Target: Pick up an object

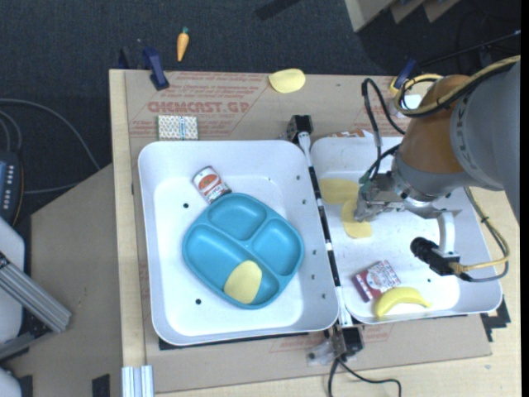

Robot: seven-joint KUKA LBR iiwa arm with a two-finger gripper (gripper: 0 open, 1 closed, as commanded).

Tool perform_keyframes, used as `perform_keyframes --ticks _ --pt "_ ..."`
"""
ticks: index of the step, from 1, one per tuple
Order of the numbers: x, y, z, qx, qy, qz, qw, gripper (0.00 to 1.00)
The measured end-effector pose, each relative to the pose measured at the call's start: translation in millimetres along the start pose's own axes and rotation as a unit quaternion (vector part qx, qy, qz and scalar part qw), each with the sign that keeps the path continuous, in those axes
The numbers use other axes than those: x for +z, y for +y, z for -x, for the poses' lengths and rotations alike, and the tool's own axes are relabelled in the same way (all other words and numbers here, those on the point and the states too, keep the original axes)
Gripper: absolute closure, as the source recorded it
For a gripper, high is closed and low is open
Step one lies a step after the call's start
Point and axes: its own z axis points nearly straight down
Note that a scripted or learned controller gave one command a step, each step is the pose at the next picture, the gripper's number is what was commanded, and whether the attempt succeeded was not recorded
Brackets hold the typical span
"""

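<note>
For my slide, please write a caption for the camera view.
KUKA arm's gripper lowered over yellow pieces in the right bin; blue divided plate in the left bin.

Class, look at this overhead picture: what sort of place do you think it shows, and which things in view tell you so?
Most likely a robotics lab or test bench, not a kitchen. A grey robot arm reaches over two white bins holding toy-like items such as a blue divided plate and a banana, on a board with loose cables nearby.

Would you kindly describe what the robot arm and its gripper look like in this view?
The arm is bulky, rounded and grey, with an orange band above the wrist. Below it sits a metallic grey gripper. Thin black and yellow cables loop around the wrist, and a black fitting hangs beside it.
</note>
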Motion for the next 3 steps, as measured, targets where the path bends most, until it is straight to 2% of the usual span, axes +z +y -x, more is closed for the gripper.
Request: perform_keyframes --ticks 1,2,3 --pt "0 0 0 0.000 0.000 0.000 1.0000 0.00" --pt "10 -6 1 0.000 0.000 -0.001 1.0000 0.00" --pt "9 77 41 0.000 -0.001 0.001 1.0000 0.00"
